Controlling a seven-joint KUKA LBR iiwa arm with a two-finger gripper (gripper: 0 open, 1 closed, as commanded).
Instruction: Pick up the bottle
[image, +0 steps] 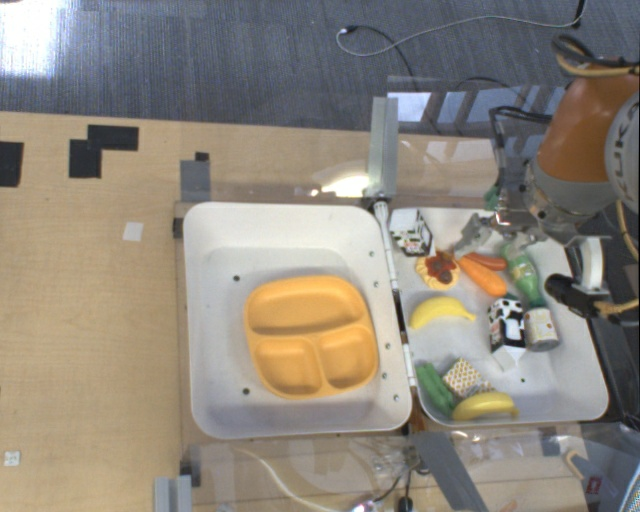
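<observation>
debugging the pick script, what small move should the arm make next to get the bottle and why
Probably lower straight down toward the green plastic bottle. The gripper hovers just above the bottle's upper end in the right white bin, and nothing sits between its jaws yet. An orange carrot lies close on the bottle's left, so the descent should stay clear of it.

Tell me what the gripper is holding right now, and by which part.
Cannot be told. The gripper sits in the right white bin, beside the green plastic bottle, with no object visibly between its fingers.

The grey arm with its orange band reaches in from the right, wrist bent downward, the tool (497, 232) hanging low with its metal fingers (470, 237) angled leftward
</observation>
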